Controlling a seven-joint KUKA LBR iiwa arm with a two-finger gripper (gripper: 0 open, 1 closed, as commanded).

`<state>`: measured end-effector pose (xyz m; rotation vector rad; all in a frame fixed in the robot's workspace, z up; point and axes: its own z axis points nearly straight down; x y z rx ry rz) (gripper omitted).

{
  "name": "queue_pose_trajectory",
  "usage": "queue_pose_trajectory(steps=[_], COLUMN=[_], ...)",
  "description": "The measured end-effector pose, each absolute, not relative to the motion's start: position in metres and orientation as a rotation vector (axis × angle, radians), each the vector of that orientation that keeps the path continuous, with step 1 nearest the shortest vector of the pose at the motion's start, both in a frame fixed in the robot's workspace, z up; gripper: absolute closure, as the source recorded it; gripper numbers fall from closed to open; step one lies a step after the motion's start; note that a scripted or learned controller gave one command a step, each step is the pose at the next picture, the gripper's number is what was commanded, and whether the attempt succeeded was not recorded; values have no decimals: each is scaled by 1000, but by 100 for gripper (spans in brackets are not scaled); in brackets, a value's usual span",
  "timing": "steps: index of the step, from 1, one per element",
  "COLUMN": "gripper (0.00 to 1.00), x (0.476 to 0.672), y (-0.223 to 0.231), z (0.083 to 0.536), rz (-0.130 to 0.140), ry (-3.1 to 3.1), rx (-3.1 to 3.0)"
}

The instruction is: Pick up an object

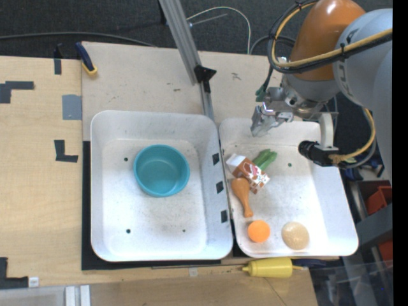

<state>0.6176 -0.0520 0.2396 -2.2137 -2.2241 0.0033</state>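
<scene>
Tool is hovering over the right bin's far edge, seemingly carrying nothing, its grip unclear from here, so picking anything is remaining undone.

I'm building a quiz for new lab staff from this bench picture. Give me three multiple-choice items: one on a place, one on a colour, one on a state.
1. Where does the bowl sit?
A. left bin
B. right bin
C. on the bench outside the bins

2. What colour is the ball?
A. blue
B. orange
C. purple

3. How does the gripper stand to the things in the right bin?
A. clamped on the ball
B. clear of them, at the far rim
C. pressing the bowl

Answers: 1 A, the teal bowl lies in the left bin. 2 B, it is orange. 3 B, it hangs at the bin's far edge, touching none.
</scene>
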Motion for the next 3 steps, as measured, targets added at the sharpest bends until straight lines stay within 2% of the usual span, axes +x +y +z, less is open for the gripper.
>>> queue_pose_trajectory(steps=[1,2,3], gripper=[100,100,100], x=[588,568,540], y=[-7,47,96], z=[243,229,219], rz=[2,5,6], ry=[-2225,-2226,-2225], rx=[-2213,-2212,-2212])
